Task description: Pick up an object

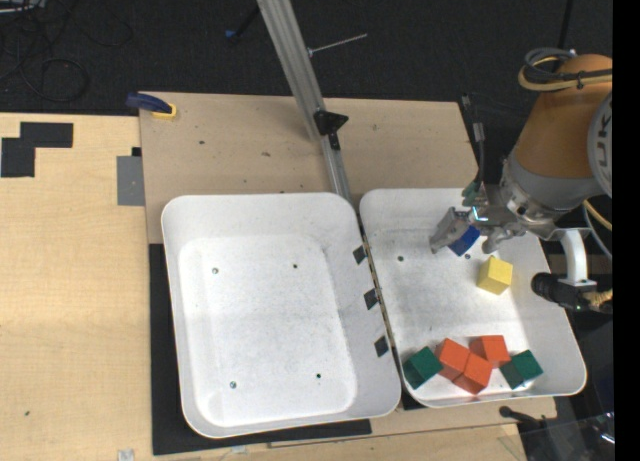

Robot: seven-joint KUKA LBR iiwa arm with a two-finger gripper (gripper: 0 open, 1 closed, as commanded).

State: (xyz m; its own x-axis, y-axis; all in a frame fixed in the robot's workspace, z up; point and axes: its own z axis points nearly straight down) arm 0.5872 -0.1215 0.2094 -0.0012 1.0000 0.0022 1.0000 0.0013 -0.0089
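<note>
In the upper part of the right bin, a small blue block sits between the two grey fingers of my gripper, which is shut on it. The arm comes in from the right, its orange band above the wrist. Just below and to the right of the gripper, a yellow cube lies on the bin floor. Along the bin's near edge is a cluster: a green block, two orange blocks, a red block and a second green block.
The left bin stands beside the right one, with black clips along the shared rim. A slanted aluminium post rises behind the bins. A black cable and a white part hang beside the wrist at the right.
</note>
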